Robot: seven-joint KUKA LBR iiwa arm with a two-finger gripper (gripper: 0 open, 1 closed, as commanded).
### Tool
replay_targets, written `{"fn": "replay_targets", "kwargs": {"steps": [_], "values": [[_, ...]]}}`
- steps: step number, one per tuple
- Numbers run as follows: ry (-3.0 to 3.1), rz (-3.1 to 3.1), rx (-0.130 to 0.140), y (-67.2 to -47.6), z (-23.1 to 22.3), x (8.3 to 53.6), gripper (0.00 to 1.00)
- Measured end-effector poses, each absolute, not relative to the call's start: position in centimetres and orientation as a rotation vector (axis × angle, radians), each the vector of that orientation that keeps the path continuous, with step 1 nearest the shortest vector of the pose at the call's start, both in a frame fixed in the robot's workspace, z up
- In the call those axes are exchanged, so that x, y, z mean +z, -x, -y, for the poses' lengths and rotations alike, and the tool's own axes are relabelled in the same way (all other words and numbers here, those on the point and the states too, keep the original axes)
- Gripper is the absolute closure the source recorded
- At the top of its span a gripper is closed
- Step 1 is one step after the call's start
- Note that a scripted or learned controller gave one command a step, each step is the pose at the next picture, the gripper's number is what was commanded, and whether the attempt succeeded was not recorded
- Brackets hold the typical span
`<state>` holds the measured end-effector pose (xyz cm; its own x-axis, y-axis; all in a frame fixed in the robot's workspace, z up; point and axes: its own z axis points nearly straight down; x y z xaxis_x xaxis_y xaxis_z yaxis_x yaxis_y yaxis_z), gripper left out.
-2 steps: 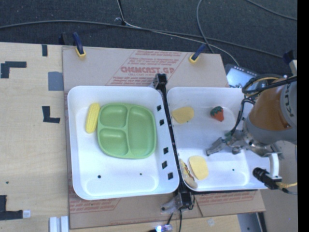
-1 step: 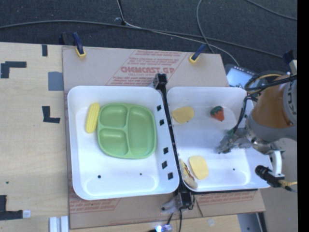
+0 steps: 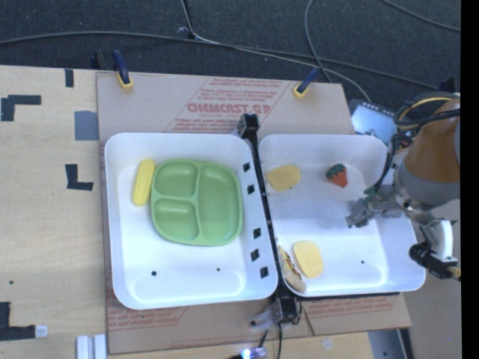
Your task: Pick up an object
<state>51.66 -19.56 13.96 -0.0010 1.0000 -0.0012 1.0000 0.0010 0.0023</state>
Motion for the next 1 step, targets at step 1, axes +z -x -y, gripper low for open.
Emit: {"fn": "replay_targets", "kwargs": {"steps": [1], "values": [[-2.216,-2.219,0.003,-52.3,20.15,19.95,1.0]]}}
